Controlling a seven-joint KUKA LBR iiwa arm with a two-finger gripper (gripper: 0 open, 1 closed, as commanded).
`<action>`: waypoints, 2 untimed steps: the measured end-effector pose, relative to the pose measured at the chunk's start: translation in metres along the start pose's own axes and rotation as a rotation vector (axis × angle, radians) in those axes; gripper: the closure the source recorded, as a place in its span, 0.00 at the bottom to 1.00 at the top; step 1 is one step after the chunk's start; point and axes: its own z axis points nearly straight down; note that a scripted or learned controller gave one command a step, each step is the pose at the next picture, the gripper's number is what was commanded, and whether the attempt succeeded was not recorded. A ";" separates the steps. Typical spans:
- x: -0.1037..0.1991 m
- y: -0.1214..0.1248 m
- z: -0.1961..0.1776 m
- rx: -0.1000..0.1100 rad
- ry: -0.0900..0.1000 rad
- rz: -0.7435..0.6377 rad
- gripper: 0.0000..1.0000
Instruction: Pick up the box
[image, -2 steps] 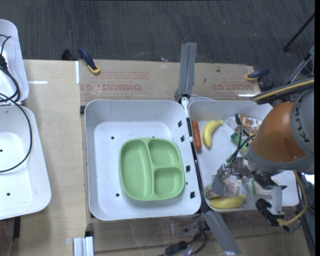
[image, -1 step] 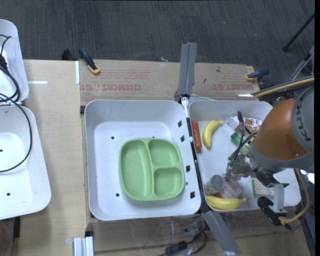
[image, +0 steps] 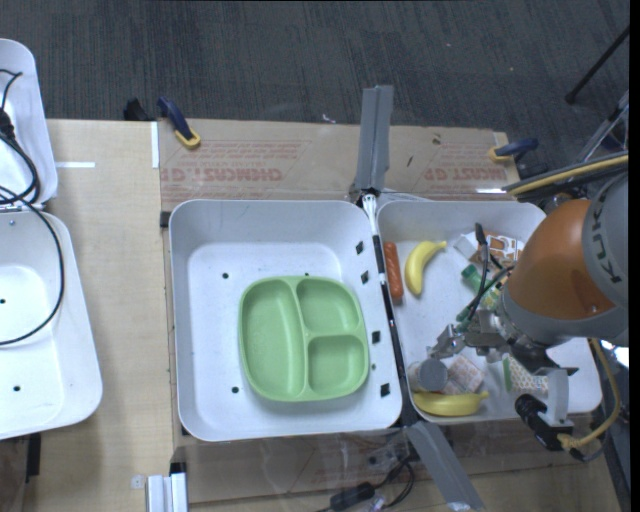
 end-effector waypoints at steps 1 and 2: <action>-0.001 0.000 -0.008 0.002 0.000 0.004 1.00; -0.003 0.000 -0.009 0.001 -0.004 0.006 0.00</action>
